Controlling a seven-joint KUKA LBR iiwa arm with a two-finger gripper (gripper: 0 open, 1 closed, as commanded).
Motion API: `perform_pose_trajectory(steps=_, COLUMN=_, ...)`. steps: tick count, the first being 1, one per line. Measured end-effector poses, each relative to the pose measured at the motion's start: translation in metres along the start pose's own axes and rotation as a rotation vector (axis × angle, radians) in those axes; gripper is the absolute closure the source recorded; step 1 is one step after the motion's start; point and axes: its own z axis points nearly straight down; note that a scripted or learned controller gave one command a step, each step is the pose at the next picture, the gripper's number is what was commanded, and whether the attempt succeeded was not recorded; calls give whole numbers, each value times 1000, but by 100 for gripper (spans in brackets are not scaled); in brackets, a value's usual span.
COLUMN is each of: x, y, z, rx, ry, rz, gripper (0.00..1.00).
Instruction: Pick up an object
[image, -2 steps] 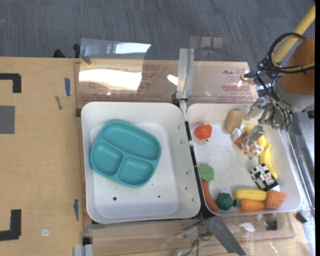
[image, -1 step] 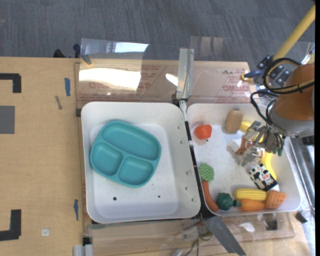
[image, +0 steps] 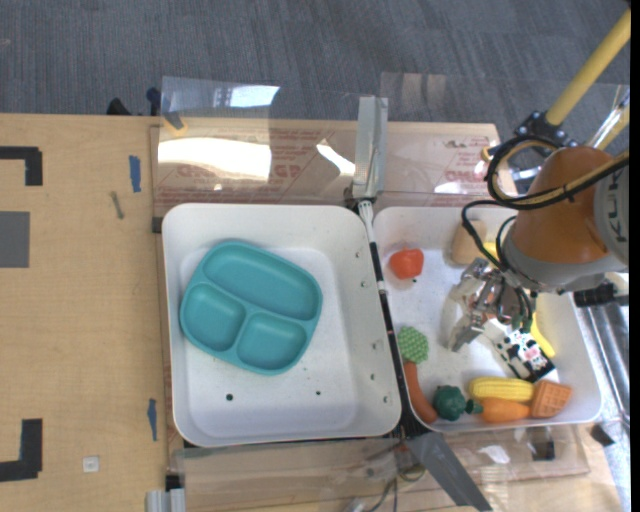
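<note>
A teal divided plate (image: 250, 308) lies in the left white bin (image: 335, 385)

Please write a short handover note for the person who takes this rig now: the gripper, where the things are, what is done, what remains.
Gripper: low over the middle of the right bin. I cannot tell whether it is open or shut, and I see nothing held in it.
Things: the orange ball lies at the far left of that bin and the green toy by its left wall. The yellow toy and dark green toy lie along the near edge. The left bin holds a teal plate.
Done: nothing picked up yet.
Left: grasp one object and lift it.
</note>
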Motion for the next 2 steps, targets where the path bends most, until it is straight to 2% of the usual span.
perform_pose_trajectory(steps=1, x=-29, y=4, z=1, rx=1, ry=-2, rz=-69, gripper=0)
perform_pose_trajectory(steps=2, x=0, y=-24, z=0, rx=1, ry=0, rz=-69, gripper=0)
